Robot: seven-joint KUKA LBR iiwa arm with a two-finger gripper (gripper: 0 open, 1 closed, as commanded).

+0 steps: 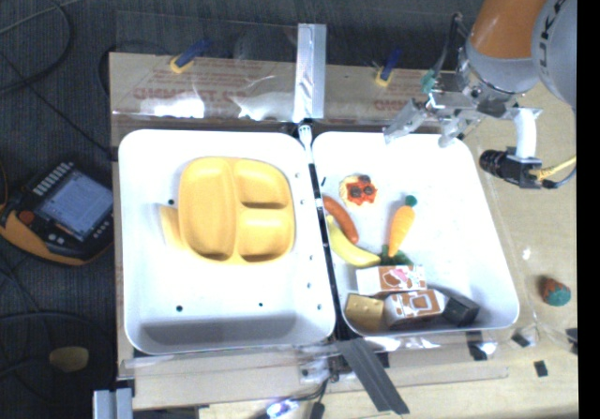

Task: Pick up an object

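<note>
The right bin (487, 220) holds several small toys. A small orange-and-black piece (358, 189) lies near its back. An orange carrot (400, 225) with a green top sits at its middle, beside a yellow banana (352, 248) and a red sausage (339, 214). Two printed cartons (410, 295) and a black item (460, 310) crowd the front edge. My gripper (424, 129) hovers above the back rim of the right bin, open, with nothing between its fingers. It is well above and behind the toys.
The left bin (141, 220) carries a yellow divided tray (234, 209). A metal divider (310, 61) stands at the back between the bins. A black handheld unit (70, 206) lies on the floor at left. A small teal and orange object (555, 291) rests on the bench at right.
</note>
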